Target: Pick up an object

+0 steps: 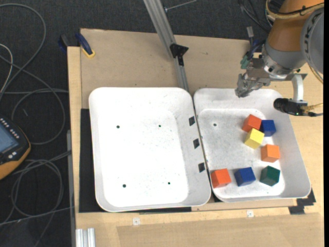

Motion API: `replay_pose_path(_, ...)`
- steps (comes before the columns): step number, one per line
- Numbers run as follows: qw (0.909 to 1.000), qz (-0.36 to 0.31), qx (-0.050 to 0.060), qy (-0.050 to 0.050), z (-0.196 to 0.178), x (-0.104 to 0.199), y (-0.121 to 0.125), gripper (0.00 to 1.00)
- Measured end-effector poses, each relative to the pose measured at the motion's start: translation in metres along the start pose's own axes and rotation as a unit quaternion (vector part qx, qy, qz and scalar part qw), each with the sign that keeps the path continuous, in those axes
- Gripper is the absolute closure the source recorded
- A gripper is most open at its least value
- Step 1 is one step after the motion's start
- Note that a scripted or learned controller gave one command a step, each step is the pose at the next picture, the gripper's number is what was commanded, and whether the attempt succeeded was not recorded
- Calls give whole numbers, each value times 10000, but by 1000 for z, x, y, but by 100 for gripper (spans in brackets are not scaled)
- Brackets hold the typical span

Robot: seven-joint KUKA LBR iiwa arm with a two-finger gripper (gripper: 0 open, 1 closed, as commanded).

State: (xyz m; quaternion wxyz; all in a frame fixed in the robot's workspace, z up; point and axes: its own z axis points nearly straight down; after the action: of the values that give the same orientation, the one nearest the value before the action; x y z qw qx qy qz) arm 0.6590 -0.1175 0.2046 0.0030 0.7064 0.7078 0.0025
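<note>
Several small blocks lie in the right bin [226,99]. An orange block [252,122], a blue block [268,127] and a yellow block [254,138] cluster near its middle right. Another orange block [270,152] sits just below them. Along the front edge stand an orange block [221,177], a blue block [244,176] and a dark green block [269,175]. My gripper [242,91] hangs over the bin's far rim, above and to the left of the cluster, with nothing seen between its fingers.
The left bin [103,112] lies beside the right one, with black clips [196,143] along the seam between them. A slanted metal bar [164,30] crosses the bench behind the bins. Cables and a handheld device [10,143] lie on the floor at left.
</note>
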Motion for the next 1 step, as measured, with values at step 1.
replay_pose_path(1, 10000, 2, 12, 0, -25, 0, 1, 100)
